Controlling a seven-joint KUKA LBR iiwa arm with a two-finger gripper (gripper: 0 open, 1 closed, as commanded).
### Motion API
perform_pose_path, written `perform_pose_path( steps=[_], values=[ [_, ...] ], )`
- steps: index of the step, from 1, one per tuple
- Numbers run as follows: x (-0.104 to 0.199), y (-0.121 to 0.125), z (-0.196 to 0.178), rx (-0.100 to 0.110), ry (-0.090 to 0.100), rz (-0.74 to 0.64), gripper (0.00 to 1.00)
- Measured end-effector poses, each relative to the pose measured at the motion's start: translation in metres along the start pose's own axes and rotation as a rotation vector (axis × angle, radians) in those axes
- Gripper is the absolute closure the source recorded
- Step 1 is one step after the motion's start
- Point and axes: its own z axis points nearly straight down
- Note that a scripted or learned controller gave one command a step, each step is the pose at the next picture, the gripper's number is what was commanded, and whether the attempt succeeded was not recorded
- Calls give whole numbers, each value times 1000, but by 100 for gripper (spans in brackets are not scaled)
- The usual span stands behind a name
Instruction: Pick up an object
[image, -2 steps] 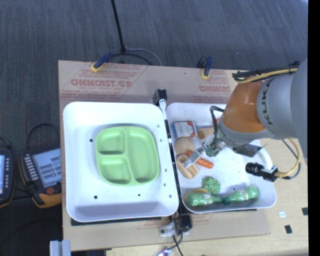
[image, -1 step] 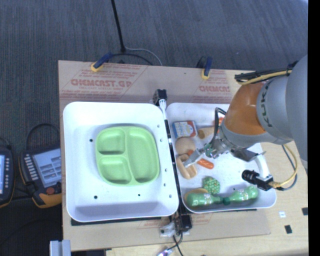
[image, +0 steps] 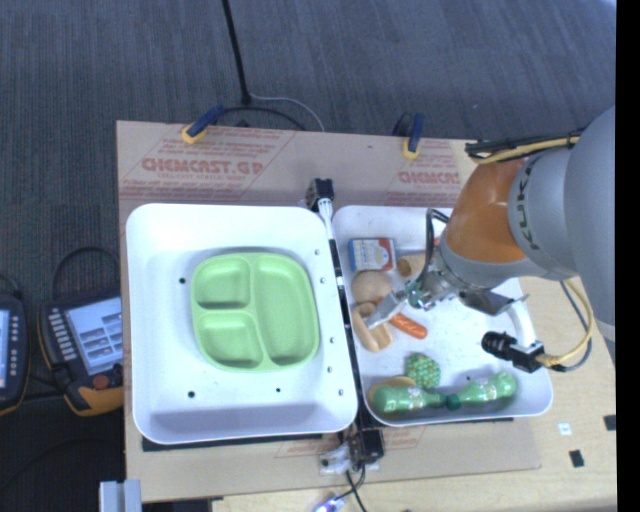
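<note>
Red letters "CHEMCAST GP" are printed on the brown cardboard bench. The hand is lowered in the crowded right white bin, its fingers' state unclear.

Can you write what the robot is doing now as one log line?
arm: over right white bin | gripper: low among toy foods, by small orange carrot | green divided plate: left bin
</note>
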Motion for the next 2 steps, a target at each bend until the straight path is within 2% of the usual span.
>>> perform_pose_path(
  steps=[1,2],
  values=[
    [3,-19,-1,-14,-8,-3,0],
    [0,-8,-1,-5,-5,-112,0]
  ],
)
